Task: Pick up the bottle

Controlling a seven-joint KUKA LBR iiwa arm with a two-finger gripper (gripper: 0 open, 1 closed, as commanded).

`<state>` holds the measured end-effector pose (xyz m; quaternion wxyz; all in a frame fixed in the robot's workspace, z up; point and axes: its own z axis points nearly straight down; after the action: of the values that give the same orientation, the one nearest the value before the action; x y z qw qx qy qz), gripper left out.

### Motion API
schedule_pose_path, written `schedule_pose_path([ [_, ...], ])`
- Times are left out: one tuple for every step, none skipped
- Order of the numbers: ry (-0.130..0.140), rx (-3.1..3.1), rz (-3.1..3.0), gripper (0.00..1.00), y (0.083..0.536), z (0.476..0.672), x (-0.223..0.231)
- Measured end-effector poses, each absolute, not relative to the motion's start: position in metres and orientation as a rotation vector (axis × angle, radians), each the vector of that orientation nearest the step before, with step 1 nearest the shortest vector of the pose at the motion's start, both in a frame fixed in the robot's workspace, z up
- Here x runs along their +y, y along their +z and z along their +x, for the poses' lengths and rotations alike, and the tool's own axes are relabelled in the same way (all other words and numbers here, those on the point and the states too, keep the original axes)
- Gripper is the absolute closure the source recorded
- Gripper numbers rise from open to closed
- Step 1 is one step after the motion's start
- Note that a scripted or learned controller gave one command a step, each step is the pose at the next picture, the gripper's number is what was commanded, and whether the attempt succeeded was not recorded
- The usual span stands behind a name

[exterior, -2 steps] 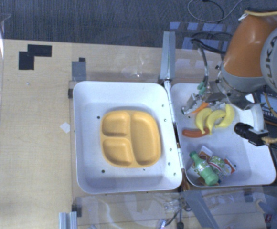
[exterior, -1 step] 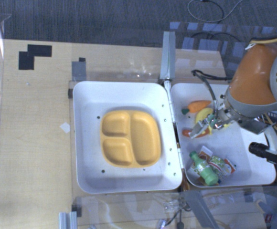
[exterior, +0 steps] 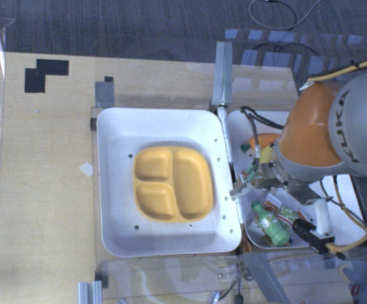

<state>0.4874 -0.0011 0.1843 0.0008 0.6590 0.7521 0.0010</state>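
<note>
1. Your arm (exterior: 326, 132) reaches in from the right and hangs over the right bin (exterior: 235, 126), its orange band and grey body covering most of that bin.
2. The gripper (exterior: 254, 181) sits below the wrist near the bin's left wall, low over the clutter; you cannot tell from this view how its jaws stand, since the wrist hides them.
3. The bottle (exterior: 270, 223), green with a label and a pale cap, lies on its side in the near part of the right bin, just below the gripper. Nothing shows it between the jaws.
4. Beside the bottle lie other small items, partly hidden: something orange and yellow (exterior: 264, 145) shows at the arm's edge, further back in the bin.
5. Cables (exterior: 345, 230) trail from the wrist across the bin's right side.
6. In the left bin (exterior: 111, 189) a yellow tray (exterior: 173, 183) with three compartments lies at the centre, well apart from the gripper.
</note>
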Motion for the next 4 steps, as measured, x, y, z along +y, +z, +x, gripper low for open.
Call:
schedule_pose_path([
  [0.003, 2.361, 2.07, 0.0, 0.184, 0.487, -0.001],
  [0.009, 2.363, 2.062, 1.0, 0.195, 0.489, -0.001],
  [0.009, 2.362, 2.063, 0.0, 0.195, 0.489, -0.001],
  [0.004, 2.689, 1.619, 0.0, 0.185, 0.488, -0.047],
])
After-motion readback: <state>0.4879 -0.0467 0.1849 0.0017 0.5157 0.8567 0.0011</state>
